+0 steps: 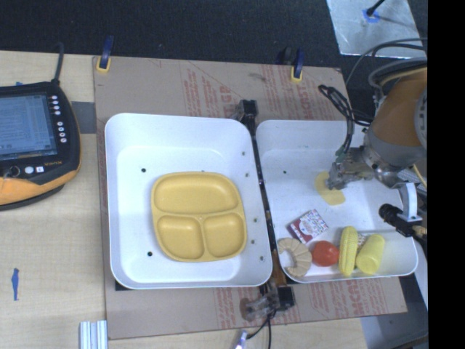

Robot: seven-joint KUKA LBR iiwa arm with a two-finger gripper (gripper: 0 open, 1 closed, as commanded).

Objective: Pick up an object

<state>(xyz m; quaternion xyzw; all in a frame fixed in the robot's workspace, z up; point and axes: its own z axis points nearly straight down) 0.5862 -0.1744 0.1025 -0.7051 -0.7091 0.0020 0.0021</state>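
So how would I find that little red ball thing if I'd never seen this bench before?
Look at the right-hand white bin, the one the grey and orange arm reaches into, and go to the row of small things along its near edge. The red ball sits mid-row, between a tan ridged piece and a yellow one. It is the only round, red item there.

gripper (pixel 338 179) low in right bin (pixel 290 140), touching a small yellow piece (pixel 329 192); divided yellow tray (pixel 198 215) in left bin (pixel 123 195), toys along right bin's near edge

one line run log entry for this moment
gripper: down in right bin, over pale yellow piece | grasp: cannot tell | left bin: yellow tray
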